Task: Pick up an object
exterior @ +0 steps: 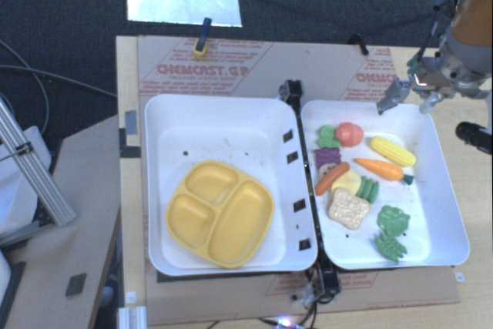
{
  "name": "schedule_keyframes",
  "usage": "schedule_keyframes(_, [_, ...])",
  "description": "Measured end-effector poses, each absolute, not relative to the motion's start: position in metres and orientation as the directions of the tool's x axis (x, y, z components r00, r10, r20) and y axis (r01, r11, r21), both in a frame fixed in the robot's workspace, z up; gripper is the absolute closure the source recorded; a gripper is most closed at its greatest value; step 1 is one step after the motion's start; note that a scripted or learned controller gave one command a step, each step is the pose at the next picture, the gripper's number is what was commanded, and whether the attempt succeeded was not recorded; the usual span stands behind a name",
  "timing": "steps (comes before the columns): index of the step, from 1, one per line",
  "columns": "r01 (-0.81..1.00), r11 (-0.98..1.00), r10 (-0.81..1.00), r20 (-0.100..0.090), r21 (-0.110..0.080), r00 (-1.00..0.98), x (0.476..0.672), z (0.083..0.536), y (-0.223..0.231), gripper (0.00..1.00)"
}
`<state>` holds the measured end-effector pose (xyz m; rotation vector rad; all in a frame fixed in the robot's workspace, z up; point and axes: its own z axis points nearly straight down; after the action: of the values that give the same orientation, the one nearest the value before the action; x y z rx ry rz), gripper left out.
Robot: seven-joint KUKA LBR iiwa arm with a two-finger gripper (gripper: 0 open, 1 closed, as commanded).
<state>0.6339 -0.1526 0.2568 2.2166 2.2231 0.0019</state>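
Wooden bench (231, 62), two white bins.
Right bin (443, 189) holds bright plastic toy food; gripper (407, 98) hovers above its far rim, fingers spread, empty.

Toy foods (362, 185) clustered in right bin (443, 166).

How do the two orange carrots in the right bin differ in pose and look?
The upper carrot lies nearly level, pointing left, with a green stub at its right end; the lower carrot lies on a slant, with no green visible. The upper carrot looks longer and lies on bare bin floor; the lower carrot is crowded against a purple piece and a yellow piece. Both are orange toy food in the right bin.
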Motion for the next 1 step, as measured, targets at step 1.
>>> schedule_keyframes(1, [1.000, 0.001, 1.000, 0.003, -0.010, -0.001, 0.5756, 0.1717, -0.1390, 0.00])
